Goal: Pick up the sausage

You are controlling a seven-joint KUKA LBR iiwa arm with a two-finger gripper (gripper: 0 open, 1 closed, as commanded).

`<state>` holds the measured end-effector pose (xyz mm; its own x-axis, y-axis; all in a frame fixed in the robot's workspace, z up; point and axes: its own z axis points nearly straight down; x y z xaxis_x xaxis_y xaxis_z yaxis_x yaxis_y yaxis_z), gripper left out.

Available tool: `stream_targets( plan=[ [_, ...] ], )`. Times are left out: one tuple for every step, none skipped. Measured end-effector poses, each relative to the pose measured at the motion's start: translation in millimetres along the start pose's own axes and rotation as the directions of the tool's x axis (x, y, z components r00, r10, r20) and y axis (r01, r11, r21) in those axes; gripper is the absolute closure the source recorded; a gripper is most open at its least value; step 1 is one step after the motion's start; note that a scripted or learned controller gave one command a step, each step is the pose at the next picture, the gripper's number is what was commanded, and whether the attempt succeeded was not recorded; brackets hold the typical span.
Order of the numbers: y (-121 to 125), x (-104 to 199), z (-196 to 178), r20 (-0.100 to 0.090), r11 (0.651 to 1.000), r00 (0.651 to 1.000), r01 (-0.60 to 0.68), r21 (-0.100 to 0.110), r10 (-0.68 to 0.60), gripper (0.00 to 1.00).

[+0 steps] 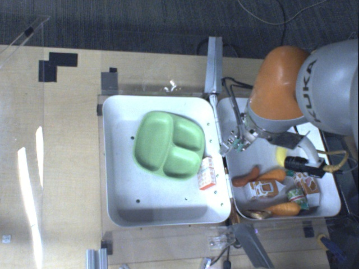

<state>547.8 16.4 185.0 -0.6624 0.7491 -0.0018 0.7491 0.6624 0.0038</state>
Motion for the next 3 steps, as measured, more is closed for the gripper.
stream_targets(
  plan=[
    [0, 0, 0, 0.000, 1.000, 1.000, 0.001, 0.000, -0.001, 0.00],
    [-80, -1, -1, 0.003, 0.999, 0.999, 0.043, -0.001, -0.043, 0.00],
    [-66, 15, 0, 0.002, 0.987, 0.987, 0.161, -0.001, -0.161, 0.00]
  ],
)
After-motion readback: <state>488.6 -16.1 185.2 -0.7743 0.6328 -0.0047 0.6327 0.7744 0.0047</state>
